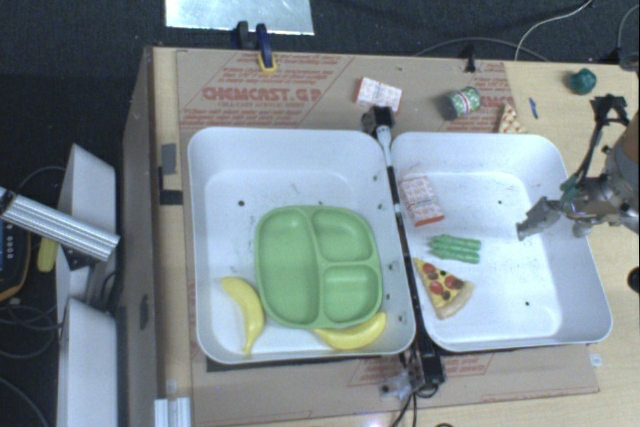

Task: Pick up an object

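We see the tabletop (300, 85), cardboard-topped w/ red print, carrying two shallow white bins side by side. The left bin (215, 215) holds a green divided plate (318, 265), three compartments, lying flat toward the bin's near-right part. One banana (245, 310) lies just left of the plate at its near-left edge, and a second banana (352, 333) curves along the plate's near rim, partly tucked under it.

The right bin (560, 315) holds three smaller things, all in its left half: a small white-and-red box (421, 200) near the far-left, a green pea pod (455, 248) approx. mid-left, and a toy pizza slice (443, 287) just nearer to us than the pod.

The arm comes in from the right; its hand (535, 220) sits over the right bin's right-centre, well apart from the pod, pizza and box. Nothing is between the fingers; we cannot tell whether they are open or closed.

Beyond the bins on the tabletop: a small white card (379, 94), a green-and-white can (464, 102) on its side, and a teal ball (583, 80) near the far-right corner.
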You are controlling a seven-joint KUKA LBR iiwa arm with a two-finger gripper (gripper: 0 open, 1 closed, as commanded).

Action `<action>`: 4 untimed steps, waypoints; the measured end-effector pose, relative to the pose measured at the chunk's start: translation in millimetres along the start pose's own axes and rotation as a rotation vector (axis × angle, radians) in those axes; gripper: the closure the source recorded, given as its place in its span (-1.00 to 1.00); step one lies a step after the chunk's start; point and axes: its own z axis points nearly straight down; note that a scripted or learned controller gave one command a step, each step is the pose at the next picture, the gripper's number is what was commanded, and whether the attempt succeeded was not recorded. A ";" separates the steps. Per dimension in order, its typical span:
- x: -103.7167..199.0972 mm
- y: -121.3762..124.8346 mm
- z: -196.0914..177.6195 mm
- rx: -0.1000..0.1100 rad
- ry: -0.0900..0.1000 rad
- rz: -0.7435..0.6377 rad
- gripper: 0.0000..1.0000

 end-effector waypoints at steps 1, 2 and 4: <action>38.0 21.6 141.8 0.004 0.001 0.001 -1.00; 86.7 96.0 153.2 -0.001 0.000 -0.001 -1.00; 84.6 113.7 153.7 0.001 0.001 0.002 -1.00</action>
